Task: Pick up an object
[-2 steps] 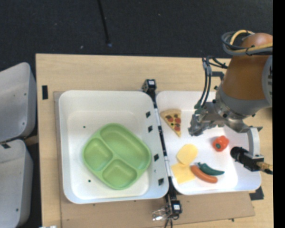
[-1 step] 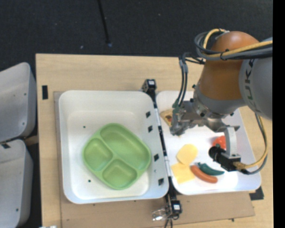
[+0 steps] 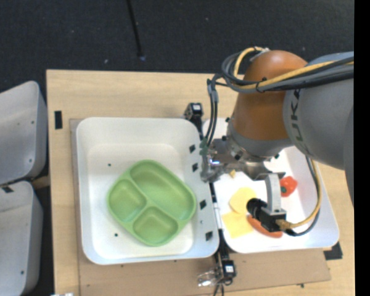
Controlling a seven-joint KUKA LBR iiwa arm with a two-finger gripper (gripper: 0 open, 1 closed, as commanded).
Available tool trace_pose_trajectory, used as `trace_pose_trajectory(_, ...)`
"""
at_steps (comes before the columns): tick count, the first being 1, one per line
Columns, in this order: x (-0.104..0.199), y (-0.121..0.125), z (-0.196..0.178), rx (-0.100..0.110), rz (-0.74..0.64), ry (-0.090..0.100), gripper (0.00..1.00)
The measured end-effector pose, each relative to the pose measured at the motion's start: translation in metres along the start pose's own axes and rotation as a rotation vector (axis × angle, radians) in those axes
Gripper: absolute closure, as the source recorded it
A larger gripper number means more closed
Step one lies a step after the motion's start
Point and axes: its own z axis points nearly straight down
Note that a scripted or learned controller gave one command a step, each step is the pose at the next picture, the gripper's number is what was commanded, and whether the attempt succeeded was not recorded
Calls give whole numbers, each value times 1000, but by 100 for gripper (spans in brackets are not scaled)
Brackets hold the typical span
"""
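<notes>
Orange band (image 3: 268,97) up top, riding closest to the lens, and the grey arm (image 3: 324,116) sweeps in behind it from the right edge. Under that wrist the tool (image 3: 217,164) hangs at centre right, over the seam where the two bins meet. Apart or together? Cannot tell from this angle, the wrist covers it.

Over to the containers. Left bin (image 3: 86,165), shallow and white, holds one thing: a green plate (image 3: 151,202), lying flat in the bin's lower middle and clear of the walls. It has three wells. The big one is on the upper-right side, with its long axis running from upper left down to lower right. The two smaller wells sit side by side along the lower-left side.

Right bin (image 3: 324,236), largely under the arm, is busier. A rounded yellow piece (image 3: 242,197) lies just lower right of the tool, and a flat yellow square (image 3: 235,226) lies right below it. Whether the two touch or overlap, cannot tell. A small orange-red thing (image 3: 288,187) lies further right, near the bin's right wall. A second orange-red scrap (image 3: 265,229) is just right of the square, partly hidden.

Underneath it all is a pale wood worktop (image 3: 61,91). Dark carpet floor (image 3: 61,23) fills the top of the frame, with a thin black cable (image 3: 134,23) slanting across it. Pale grey panels (image 3: 12,134) stand at the left edge.
</notes>
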Motion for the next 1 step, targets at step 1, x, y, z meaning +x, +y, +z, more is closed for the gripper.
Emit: trace_pose_trajectory(1, 45, 0, 1, -1, -1, 0, 100)
